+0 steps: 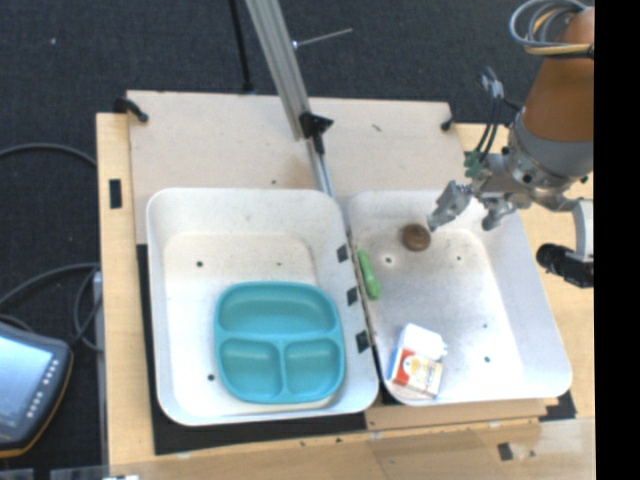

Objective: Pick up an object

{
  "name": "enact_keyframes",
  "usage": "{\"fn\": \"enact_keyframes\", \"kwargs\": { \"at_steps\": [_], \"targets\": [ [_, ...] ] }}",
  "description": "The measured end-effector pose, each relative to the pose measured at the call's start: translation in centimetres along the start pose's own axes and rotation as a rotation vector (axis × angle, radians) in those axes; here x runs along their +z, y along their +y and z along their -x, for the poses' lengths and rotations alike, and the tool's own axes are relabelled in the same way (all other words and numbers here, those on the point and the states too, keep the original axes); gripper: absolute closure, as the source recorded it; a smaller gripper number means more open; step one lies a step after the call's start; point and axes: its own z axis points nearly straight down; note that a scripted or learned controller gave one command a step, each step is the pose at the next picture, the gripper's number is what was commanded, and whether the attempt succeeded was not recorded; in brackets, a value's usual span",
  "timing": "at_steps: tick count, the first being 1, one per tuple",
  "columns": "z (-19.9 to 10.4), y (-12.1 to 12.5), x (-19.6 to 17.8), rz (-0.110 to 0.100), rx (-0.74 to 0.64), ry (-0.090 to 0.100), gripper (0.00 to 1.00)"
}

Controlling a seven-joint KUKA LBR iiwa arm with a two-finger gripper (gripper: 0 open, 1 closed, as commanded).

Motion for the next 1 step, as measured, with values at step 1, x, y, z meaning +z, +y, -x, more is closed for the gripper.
{"fn": "enact_keyframes", "kwargs": {
  "at_steps": [1],
  "targets": [
    [0.13,0.06,-1.12,0.003,0.001,-0.001,1.00]
  ]
}}
